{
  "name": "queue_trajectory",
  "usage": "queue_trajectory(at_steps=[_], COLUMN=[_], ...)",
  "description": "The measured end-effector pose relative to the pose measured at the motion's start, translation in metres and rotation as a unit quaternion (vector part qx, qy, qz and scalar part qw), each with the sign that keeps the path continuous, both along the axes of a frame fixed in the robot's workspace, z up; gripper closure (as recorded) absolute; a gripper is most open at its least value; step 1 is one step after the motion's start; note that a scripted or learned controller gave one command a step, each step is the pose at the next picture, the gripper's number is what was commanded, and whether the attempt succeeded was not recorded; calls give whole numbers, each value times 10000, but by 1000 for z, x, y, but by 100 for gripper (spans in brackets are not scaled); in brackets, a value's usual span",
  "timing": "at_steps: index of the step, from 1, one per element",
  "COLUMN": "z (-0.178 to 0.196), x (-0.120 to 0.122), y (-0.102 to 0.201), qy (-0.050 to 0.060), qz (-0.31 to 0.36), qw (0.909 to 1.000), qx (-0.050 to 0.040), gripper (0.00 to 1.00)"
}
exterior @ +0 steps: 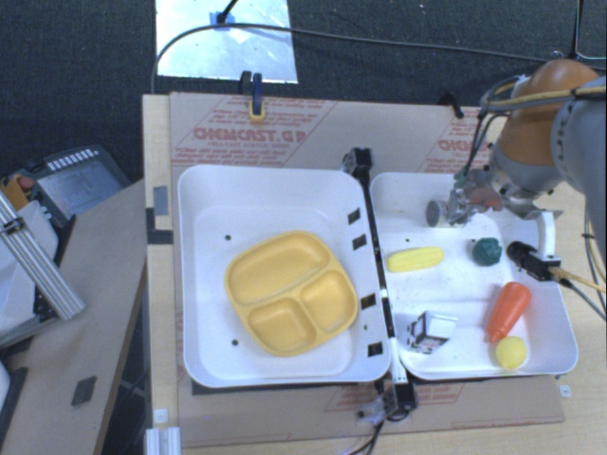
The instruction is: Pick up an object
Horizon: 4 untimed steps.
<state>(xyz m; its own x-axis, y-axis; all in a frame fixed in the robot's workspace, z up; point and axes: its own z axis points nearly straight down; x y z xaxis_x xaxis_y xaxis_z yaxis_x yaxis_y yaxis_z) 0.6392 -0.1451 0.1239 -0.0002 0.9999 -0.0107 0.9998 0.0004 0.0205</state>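
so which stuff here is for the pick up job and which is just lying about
For the job, pickable things in the right bin:
- corn
- carrot
- lemon
- green lump
- small box
- gripper, over that bin's far side

Lying about:
- yellow tray in the left bin
- clamp
- cardboard sheet

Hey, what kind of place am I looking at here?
Probably a robotics lab test bench: a robot arm reaches over two white bins holding toy items like a carrot, with loose cables around.
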Motion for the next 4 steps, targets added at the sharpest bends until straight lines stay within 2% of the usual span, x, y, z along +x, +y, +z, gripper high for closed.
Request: queue_trajectory(at_steps=[1,2,3,4], z=[65,109,101,97], x=[3,4,-1,-14], y=[-3,-3,46,108], qy=[58,67,96,102], qz=[16,19,41,48], qw=[10000,10000,9999,9999], qx=[43,45,61,69], gripper=[100,100,100,100])
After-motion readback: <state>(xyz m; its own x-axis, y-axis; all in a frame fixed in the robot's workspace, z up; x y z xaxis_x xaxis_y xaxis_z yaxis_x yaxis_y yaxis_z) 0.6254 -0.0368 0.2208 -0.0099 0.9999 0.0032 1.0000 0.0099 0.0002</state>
